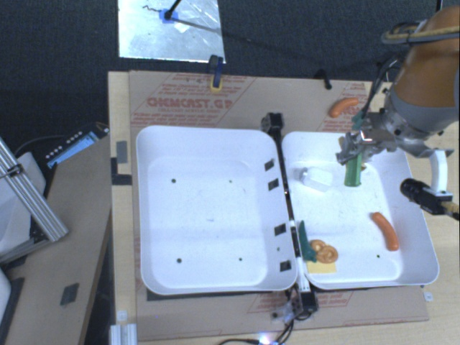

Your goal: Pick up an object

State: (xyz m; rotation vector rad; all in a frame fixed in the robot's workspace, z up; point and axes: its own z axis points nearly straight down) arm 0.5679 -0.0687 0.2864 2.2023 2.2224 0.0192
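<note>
My gripper [353, 155] hangs over the back of the right bin [413, 264], shut on a green stick-shaped object [353, 172] that points downward from its fingers. Left of it on the bin floor lies a small clear or white object [315, 177]. An orange sausage [386, 231] lies toward the bin's right side. Near the front left corner sit a pretzel-like brown piece [325, 252] on a yellow slab [322, 267] and a small green item [306, 244].
The left bin [208, 214] sits beside the right one. Another orange sausage [344, 107] lies on the cardboard behind the right bin. A black clamp [273, 121] stands at the back where the bins meet. The arm's body [430, 85] looms over the back right.
</note>
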